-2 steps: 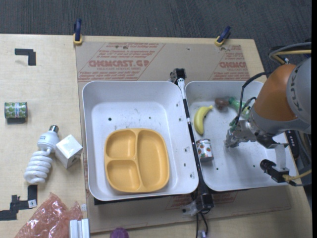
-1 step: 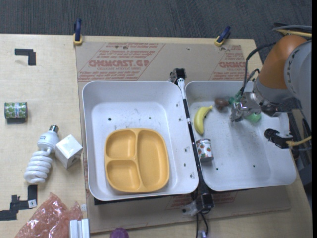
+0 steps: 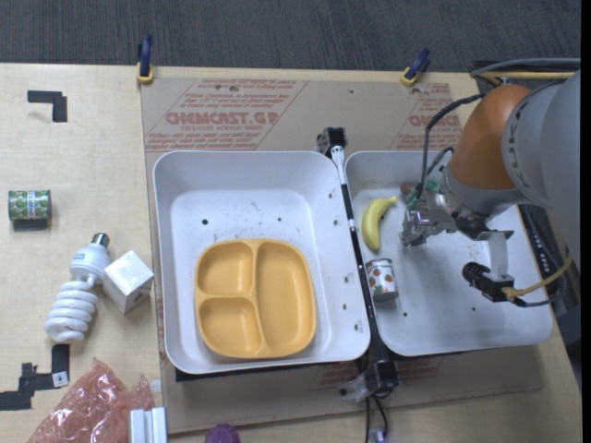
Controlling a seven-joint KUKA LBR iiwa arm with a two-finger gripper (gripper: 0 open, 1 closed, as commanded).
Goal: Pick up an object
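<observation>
A yellow banana (image 3: pixel 373 222) lies in the right bin (image 3: pixel 443 326), close to its left wall. Just below it a small printed can (image 3: pixel 380 279) rests against the same wall. My gripper (image 3: pixel 413 227) hangs over the right bin, a little to the right of the banana and above the can. The grey wrist with its orange band (image 3: pixel 489 141) rises behind it to the upper right. Nothing shows between the fingers. A yellow divided plate (image 3: pixel 255 297) fills the middle of the left bin (image 3: pixel 240 173).
Outside the bins on the left of the bench lie a green can (image 3: pixel 29 205), a white spiral light bulb (image 3: pixel 76 295), a small white cube (image 3: pixel 128 280) and a pink mesh bag (image 3: pixel 88 409). A black cable loops off the arm over the right bin's right side.
</observation>
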